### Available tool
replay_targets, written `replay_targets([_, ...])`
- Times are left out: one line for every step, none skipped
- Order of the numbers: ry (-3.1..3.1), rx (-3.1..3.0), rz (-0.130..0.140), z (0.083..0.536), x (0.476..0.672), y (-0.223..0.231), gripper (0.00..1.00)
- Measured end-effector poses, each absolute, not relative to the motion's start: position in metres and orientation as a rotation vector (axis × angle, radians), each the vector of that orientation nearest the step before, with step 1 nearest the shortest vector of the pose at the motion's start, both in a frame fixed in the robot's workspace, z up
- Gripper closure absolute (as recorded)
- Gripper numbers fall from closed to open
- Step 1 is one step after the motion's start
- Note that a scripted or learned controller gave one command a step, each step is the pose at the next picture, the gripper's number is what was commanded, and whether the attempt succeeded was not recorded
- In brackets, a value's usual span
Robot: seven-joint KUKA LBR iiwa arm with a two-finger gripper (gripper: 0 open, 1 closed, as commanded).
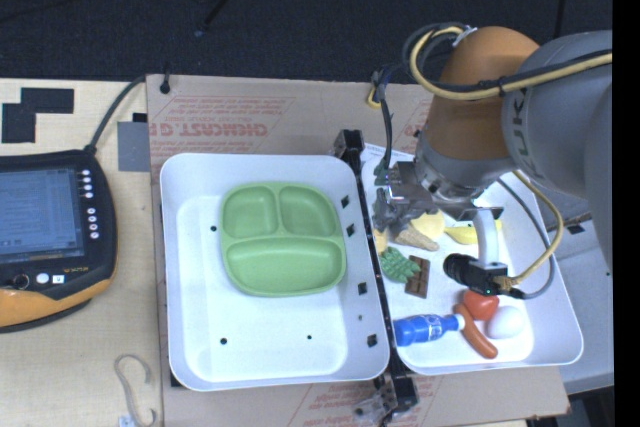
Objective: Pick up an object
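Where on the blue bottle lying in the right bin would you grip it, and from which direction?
Grip the blue bottle across its middle, coming straight down from above. It lies on its side, long axis running left to right, so the pincer should close across the narrow width.

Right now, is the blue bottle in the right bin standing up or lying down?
Lying down. The blue bottle rests on its side on the right bin floor, near the front wall.
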State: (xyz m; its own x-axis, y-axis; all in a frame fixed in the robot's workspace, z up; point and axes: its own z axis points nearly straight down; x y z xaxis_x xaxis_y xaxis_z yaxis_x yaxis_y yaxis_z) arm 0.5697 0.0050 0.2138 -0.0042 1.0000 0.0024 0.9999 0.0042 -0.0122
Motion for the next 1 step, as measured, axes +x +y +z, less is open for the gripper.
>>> replay_targets([-2.221, -2.209, 0.009, 0.2193, 0.5573, 0.0621, 1.0])
